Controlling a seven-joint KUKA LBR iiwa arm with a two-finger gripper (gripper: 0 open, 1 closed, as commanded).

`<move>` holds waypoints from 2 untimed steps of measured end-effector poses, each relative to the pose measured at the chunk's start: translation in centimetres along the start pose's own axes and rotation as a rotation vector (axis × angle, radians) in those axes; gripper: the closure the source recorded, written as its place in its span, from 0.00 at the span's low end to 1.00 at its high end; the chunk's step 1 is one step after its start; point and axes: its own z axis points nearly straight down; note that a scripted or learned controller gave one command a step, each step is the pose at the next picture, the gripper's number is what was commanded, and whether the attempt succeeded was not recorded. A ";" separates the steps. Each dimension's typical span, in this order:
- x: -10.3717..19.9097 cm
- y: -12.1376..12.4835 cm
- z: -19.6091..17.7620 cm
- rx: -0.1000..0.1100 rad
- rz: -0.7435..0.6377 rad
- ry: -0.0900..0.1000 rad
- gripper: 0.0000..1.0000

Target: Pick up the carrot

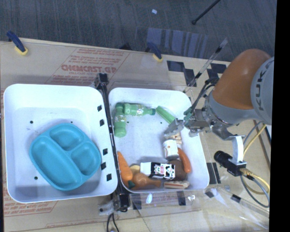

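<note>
Camera view: left bin [11,132] w/ blue divided plate [65,155]. Right bin [136,94] w/ green bottles [126,112], small white cup [171,148], cow-print box [162,170], hot dog [176,184], carrot [124,167] at lower-left corner along the wall. Fingers [175,128] at right edge above cup, well apart from carrot; spread or pressed together, can't tell — tips blurred. Second orange piece [184,160] near cup, possibly another carrot.

Grey arm [240,104], orange band, perhaps metallic wrist
</note>
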 end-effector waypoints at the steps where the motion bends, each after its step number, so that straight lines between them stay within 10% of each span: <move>1: 6.3 -2.4 1.5 0.003 -0.275 0.000 0.00; 2: 11.5 -3.1 5.2 0.000 -0.343 -0.001 0.00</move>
